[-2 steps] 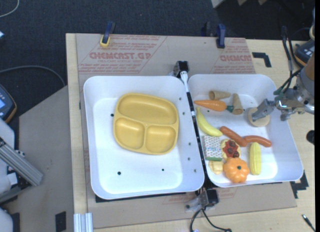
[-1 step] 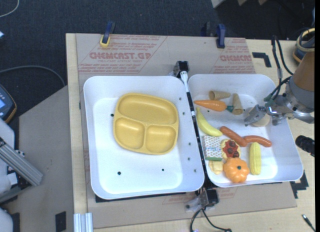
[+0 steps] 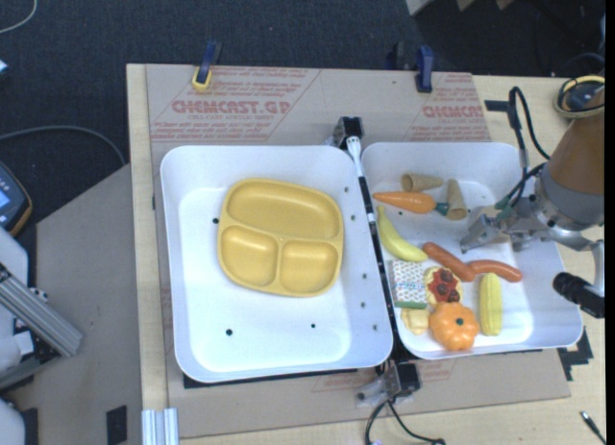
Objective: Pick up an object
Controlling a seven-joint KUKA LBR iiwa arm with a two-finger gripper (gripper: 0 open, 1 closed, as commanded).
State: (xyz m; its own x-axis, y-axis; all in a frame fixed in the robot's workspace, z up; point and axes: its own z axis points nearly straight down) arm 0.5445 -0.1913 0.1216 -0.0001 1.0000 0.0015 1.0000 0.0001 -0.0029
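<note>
In the right bin (image 3: 452, 160), toward its 3 o'clock side, the gripper (image 3: 478, 234) hangs low off the grey arm (image 3: 567, 205), which enters from the right with its orange band (image 3: 583, 157) above the wrist; the fingers (image 3: 473, 239) point toward 9 o'clock, their tips just above the toys, and nothing shows between them; whether they stand apart or together cannot be told from this slant; at the gripper's 7 o'clock, close by, lie 2 sausages, 1 (image 3: 448, 260) slanting across the bin's middle and the other (image 3: 495, 269) just beside it at 3 o'clock; a carrot (image 3: 406, 202) lies at the bin's 10 o'clock with a cork (image 3: 455, 200) at its right end and a cone (image 3: 420, 183) just above; a banana (image 3: 394, 239) curves down the left wall; a corn cob (image 3: 490, 303) stands at 5 o'clock beside a pumpkin (image 3: 454, 326); a pizza slice (image 3: 443, 284) and a card (image 3: 409, 285) sit near the pumpkin's 12 o'clock, with a cheese cube (image 3: 415, 319) at its 9 o'clock; the left bin (image 3: 192, 270) bears a yellow plate (image 3: 281, 236) with 3 compartments, set toward 12 o'clock.
</note>
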